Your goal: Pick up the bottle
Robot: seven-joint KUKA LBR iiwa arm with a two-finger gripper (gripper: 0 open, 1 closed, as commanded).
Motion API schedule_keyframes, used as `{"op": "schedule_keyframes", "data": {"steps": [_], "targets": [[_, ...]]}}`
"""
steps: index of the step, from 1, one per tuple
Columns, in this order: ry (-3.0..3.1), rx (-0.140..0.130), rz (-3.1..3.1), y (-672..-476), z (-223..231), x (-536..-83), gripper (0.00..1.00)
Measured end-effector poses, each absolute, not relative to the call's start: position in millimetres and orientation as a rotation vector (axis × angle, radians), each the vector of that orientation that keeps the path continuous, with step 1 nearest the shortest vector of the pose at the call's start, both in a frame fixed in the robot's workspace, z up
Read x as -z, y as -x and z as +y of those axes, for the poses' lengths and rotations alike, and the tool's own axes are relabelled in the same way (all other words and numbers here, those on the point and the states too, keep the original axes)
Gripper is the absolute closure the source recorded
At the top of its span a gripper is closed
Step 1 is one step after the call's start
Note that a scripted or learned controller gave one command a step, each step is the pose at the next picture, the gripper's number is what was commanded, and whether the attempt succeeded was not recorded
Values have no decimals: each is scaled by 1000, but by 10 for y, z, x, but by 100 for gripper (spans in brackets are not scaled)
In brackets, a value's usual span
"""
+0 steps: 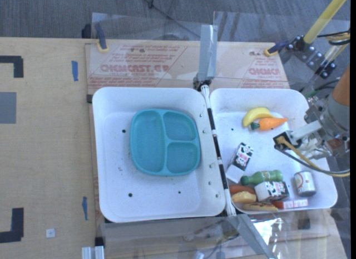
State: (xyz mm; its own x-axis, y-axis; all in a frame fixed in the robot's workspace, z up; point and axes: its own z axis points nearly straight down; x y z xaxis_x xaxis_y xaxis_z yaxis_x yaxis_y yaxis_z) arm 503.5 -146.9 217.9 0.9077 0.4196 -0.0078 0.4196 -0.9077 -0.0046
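Observation:
The green bottle point(262, 177) lies on its side near the front of the right bin point(225, 107), cap pointing left. It rests among other items, touching a cow-patterned carton point(271, 189) just in front of it. My gripper point(324, 147) hangs over the right edge of this bin, to the right of the bottle and further back, apart from it. Nothing is seen held by it.
A banana point(255, 115) and a carrot point(269, 123) lie at the back of the right bin, a small carton point(241, 156) in the middle, and a can point(303, 183) at the front right. A teal divided plate point(165, 141) sits in the left bin point(111, 157).

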Motion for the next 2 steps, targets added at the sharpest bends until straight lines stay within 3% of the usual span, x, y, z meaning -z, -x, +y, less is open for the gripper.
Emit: {"op": "schedule_keyframes", "data": {"steps": [1,2], "targets": [[3014,-13,-880,-4915,-1231,-3732,100],[3075,-13,-640,-5794,-668,-3524,100]]}}
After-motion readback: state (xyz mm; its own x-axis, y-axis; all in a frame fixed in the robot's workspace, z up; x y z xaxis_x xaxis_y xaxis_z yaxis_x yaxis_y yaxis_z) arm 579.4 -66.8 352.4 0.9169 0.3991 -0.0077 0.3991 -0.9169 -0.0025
